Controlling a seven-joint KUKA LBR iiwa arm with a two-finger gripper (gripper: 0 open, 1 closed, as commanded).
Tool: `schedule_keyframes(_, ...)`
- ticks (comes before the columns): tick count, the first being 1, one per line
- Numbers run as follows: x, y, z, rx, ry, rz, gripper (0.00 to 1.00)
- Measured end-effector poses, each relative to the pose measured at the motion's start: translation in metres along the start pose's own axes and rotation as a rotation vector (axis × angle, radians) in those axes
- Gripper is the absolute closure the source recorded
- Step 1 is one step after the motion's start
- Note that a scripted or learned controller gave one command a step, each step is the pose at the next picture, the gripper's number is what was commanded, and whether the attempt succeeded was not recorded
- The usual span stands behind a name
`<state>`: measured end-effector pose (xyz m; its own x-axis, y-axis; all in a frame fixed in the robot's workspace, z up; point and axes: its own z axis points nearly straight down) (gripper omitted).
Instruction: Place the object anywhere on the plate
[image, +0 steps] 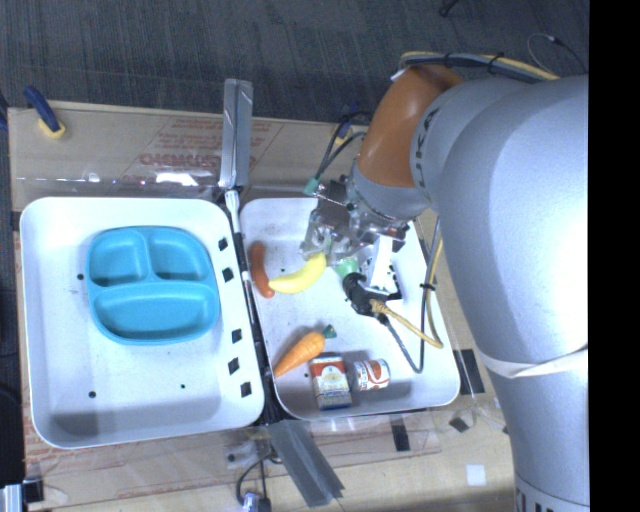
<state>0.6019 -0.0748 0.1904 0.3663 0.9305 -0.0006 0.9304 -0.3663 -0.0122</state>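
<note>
The banana (299, 278) lay slanting, its right end raised at the gripper (327, 249), whose grip I couldn't tell. The plate (152, 282) sat in the left bin (60, 330).

Smooth, glossy plastic is seen in the blue plate (153, 283) and both white bins (40, 330), while the arm (510, 210) is cased in satin grey with a shiny orange band (400, 125).

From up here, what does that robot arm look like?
The arm is fat, rounded and smooth grey, with an orange band above the wrist. Thin dark cables run beside it to the small metal gripper.
</note>
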Motion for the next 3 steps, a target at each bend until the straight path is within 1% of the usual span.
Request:
schedule_keyframes(1, 0.074, -0.004, -0.001, -0.01, 0.0, -0.167, 1.0)
schedule_keyframes(2, 0.148, -0.035, 0.0, -0.01, -0.001, -0.041, 1.0)
schedule_keyframes(3, 0.147, -0.035, 0.0, -0.01, -0.001, -0.04, 0.0)
